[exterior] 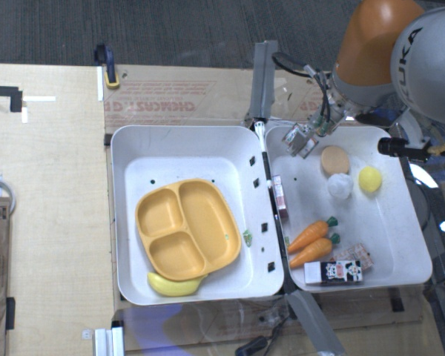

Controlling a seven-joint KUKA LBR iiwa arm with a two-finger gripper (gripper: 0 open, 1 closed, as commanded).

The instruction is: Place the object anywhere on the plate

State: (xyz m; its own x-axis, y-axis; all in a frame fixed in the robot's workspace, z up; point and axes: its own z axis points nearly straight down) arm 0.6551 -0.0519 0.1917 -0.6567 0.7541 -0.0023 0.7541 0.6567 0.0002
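A yellow three-compartment plate (188, 229) lies in the left bin (133, 154), with nothing on it. A yellow banana (175, 284) lies just off the plate's front edge, on the bin floor. My gripper (302, 140) hangs over the back left corner of the right bin (408, 265), below the orange wrist band. Nothing shows between its fingers. The right bin's objects lie in front of it and to its right: a tan bread roll (334, 159), a white ball (340, 186), a yellow lemon (369, 179), two carrots (310, 243) and a small milk carton (334, 271).
A small red and white packet (279, 196) lies along the right bin's left wall. A tiny green scrap (247, 236) sits beside the plate. The arm's grey body (423, 58) takes up the top right. Cardboard (178, 95) lies behind the bins.
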